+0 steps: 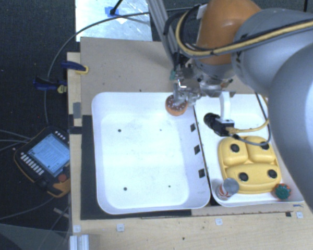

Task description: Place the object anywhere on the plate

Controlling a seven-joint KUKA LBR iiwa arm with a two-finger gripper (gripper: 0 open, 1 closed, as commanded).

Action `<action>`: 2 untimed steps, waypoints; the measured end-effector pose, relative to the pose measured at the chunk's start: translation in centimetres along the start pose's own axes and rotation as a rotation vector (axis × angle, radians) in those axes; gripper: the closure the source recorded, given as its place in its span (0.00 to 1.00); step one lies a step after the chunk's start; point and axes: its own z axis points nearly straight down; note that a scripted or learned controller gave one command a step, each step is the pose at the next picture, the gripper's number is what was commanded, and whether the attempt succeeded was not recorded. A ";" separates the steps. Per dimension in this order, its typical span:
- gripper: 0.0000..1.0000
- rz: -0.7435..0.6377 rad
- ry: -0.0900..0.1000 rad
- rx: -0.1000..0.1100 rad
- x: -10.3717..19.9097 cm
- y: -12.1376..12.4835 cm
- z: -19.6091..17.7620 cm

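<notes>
From my feed I can read no text, label, brand or number anywhere; the lit screen of the handheld pendant [48, 154] left of the bench [125, 66] shows only a pale blur; its keys are too small to read.

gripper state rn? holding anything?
Gripper: at the far right corner of the left bin, right above a small round brown object. Cannot tell whether it is open or shut, or whether it grips the object.

Grey arm [281, 61] reaching from right, gripper [180, 94] pointing down
</notes>
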 end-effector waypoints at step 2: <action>1.00 0.000 0.000 -0.002 10.7 0.7 0.9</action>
